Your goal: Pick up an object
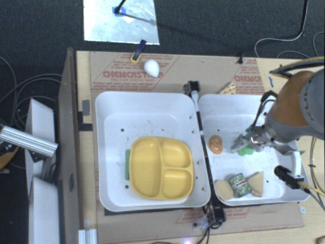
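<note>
The arm (297, 103) reaches into the right bin (223, 111), while the left bin (117, 105) holds a yellow divided tray (161, 166). The gripper (248, 142) is low over a small green object (246, 151), which lies just under its tip on the bin floor. Whether the jaws are spread or pinching cannot be told. Nothing looks lifted, so the pick seems still undone. A pretzel (216, 144) lies just beside it; a green packet (239, 184) sits nearer the front wall.

Small green object (247, 150) right at the hand (242, 144), orange pretzel-shaped piece (216, 144) just left of the hand, green packet (239, 184), tan wedge (256, 183) and pale round piece (222, 188) below the hand.
</note>
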Tool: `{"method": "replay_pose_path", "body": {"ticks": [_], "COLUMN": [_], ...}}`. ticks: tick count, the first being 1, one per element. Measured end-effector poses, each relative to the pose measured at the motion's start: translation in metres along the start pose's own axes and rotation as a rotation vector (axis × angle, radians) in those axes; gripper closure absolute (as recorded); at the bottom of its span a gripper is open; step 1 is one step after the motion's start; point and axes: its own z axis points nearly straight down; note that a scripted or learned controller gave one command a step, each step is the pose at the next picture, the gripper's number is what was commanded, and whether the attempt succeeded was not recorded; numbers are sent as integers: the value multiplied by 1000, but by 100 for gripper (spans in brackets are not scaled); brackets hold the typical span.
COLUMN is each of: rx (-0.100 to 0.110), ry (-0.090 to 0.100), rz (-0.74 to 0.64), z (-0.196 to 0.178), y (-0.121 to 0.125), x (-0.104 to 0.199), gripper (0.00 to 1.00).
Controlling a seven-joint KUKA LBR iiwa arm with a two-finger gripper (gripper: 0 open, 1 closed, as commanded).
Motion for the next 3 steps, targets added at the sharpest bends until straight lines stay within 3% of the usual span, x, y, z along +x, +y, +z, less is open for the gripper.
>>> {"method": "replay_pose_path", "body": {"ticks": [1, 2, 3], "rx": [-9, -2, -8], "ry": [-7, 0, -8], "rz": [7, -3, 10], "z": [-16, -1, -3], "y": [15, 6, 14], "x": [-58, 24, -59], "gripper": [0, 0, 0]}}
